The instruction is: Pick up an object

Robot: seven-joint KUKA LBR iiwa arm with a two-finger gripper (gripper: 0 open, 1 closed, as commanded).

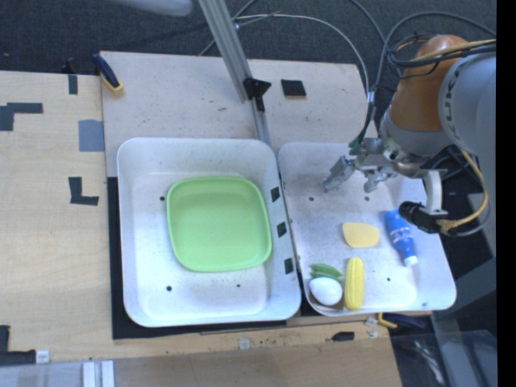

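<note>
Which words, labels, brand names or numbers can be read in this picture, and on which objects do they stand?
No text can be read.
Blue tube in the right bin: if it has any print, it is too small and blurred to read.
Green plate, yellow corn, white egg: plain, no writing visible.

Dark grey carpeted floor (322, 14) beyond the bench, pale wooden benchtop (40, 216) at left with grey and black tape marks (91, 135), beige board (185, 103) under the bins, slanted aluminium post (230, 43), looping black cables (322, 22), even overhead light
</note>
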